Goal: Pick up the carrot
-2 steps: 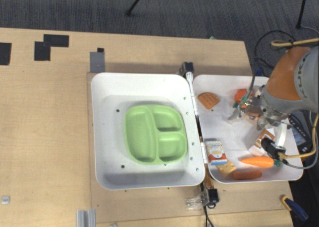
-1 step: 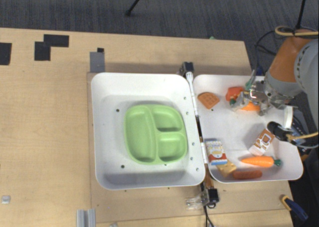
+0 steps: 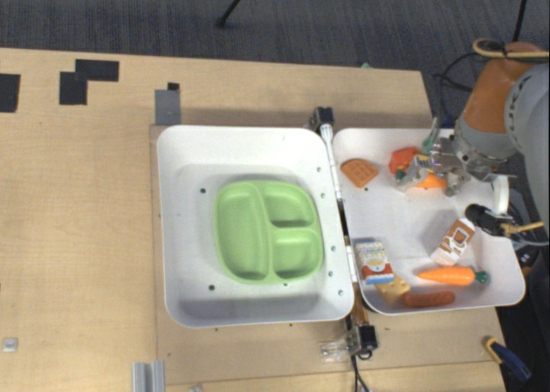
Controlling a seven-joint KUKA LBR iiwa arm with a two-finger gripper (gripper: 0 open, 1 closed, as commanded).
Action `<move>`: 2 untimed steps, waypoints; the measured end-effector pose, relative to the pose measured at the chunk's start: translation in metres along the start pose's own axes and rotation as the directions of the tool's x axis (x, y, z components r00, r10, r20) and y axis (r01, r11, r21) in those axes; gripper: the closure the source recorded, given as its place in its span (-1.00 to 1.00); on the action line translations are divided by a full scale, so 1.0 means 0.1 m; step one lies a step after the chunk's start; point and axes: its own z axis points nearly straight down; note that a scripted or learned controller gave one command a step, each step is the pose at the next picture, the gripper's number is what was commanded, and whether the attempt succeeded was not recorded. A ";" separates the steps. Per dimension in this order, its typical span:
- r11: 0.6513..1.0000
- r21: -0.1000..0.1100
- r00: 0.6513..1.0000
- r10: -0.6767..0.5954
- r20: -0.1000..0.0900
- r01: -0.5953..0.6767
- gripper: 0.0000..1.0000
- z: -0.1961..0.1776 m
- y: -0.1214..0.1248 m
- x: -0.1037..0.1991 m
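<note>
**Reaching into a crowded right bin**

Filling the left bin [image 3: 172, 210] is a green divided tray [image 3: 268, 229]. Across the right bin [image 3: 507, 291] lie a red-orange toy [image 3: 402, 161], a waffle-like piece [image 3: 359, 172], a small carton [image 3: 371, 259], a brown-and-white packet [image 3: 455, 241] and a sausage [image 3: 428, 299]. The gripper [image 3: 436, 168] sits at the upper right beside the red-orange toy; whether its jaws are apart or together cannot be told. The carrot [image 3: 449, 276], orange with a green tip, lies lower right, just above the sausage.

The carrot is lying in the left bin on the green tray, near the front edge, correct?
Not quite. The camera view shows the carrot lying in the right bin, near its front edge; the green tray sits in the left bin.
</note>
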 end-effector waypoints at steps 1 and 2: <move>0.946 0.036 0.947 -0.321 0.000 0.321 -1.00 -0.01 0.12 0.06; 0.926 -0.018 0.926 -0.377 0.014 0.378 -1.00 -0.43 0.21 0.19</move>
